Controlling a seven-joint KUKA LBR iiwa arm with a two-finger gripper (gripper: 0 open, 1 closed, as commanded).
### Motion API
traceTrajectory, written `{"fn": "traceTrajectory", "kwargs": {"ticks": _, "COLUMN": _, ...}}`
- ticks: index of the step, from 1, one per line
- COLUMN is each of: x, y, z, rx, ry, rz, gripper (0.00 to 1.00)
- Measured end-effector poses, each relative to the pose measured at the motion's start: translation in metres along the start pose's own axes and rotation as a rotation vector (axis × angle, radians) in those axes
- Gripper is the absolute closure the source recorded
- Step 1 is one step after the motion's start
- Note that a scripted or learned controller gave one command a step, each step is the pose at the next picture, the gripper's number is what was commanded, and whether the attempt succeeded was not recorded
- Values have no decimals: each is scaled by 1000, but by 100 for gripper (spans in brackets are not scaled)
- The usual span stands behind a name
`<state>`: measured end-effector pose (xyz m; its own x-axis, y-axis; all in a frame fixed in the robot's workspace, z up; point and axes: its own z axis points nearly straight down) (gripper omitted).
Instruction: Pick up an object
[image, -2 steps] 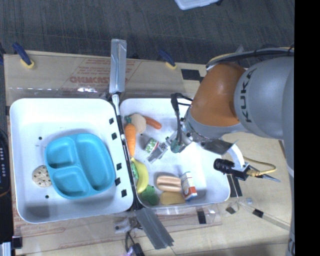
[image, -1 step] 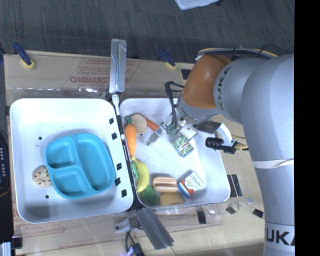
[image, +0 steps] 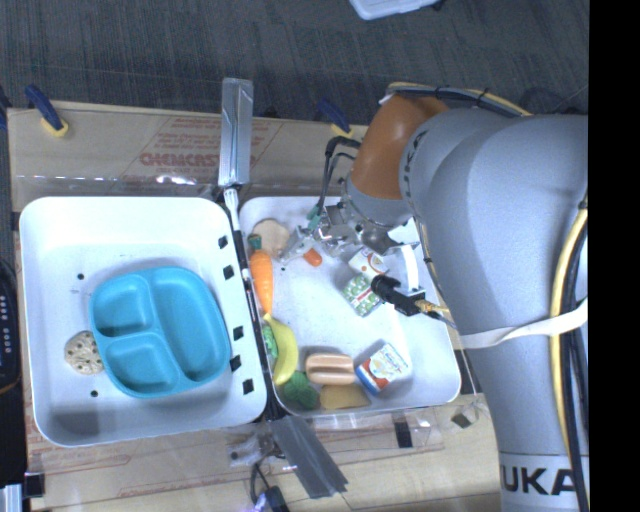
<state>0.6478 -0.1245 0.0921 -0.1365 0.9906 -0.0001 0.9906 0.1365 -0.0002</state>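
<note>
My gripper (image: 310, 238) reaches down into the back of the right bin (image: 432, 352), its metal fingers low over the bin floor. A small orange piece (image: 314, 258) lies just below the fingertips, apart from them. A tan round item (image: 270, 237) sits to the left of the gripper. A carrot (image: 261, 281) lies along the bin's left wall. A green and white packet (image: 362, 292) rests near the wrist. At the front lie a banana (image: 285, 351), a hot dog (image: 331, 367) and a small carton (image: 384, 367).
The left bin (image: 50, 230) holds a blue divided plate (image: 158, 329) and a cookie (image: 84, 352) beside it. A metal divider (image: 235, 130) stands between the bins at the back. The grey arm (image: 500, 250) covers the right side of the bench.
</note>
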Motion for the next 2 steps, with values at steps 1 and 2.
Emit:
{"fn": "traceTrajectory", "kwargs": {"ticks": 1, "x": 1, "y": -1, "z": -9, "rx": 6, "ry": 2, "rz": -6, "gripper": 100}}
{"fn": "traceTrajectory", "kwargs": {"ticks": 2, "x": 61, "y": 20, "z": -105, "rx": -9, "ry": 0, "rz": -80, "gripper": 100}}
